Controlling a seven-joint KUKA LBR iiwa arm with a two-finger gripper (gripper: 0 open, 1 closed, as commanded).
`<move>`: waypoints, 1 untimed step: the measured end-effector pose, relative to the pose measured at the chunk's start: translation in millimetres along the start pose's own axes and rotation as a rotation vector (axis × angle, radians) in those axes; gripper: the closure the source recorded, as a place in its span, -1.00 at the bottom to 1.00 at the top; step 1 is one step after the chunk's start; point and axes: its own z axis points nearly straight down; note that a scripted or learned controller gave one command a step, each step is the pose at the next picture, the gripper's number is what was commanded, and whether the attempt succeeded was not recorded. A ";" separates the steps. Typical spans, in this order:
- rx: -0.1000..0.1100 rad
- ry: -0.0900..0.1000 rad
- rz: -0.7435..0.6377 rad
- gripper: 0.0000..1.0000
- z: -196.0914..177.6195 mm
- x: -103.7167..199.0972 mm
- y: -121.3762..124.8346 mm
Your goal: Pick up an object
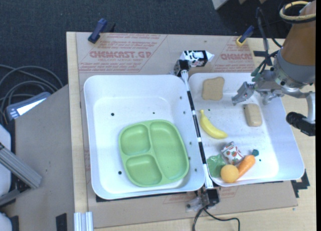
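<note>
My gripper [253,96] hangs over the far part of the right bin [286,139], its fingers spread open with nothing between them. Just in front of it lies a beige oblong bread roll [253,115]. A slice of toast [213,88] rests to the gripper's left, near the bin's far corner. A yellow banana [212,127] lies along the left wall. At the near edge sit a small white and red cube [231,152], an orange [229,173], a carrot [246,164] and a green leafy piece [215,163].
The left bin [100,99] holds a green divided plate [153,152]. A black and white marker block [194,58] stands behind the divider between the bins. Cables lie off the bench to the left.
</note>
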 end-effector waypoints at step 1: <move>0.001 -0.002 0.001 -1.00 51.0 -63.8 15.8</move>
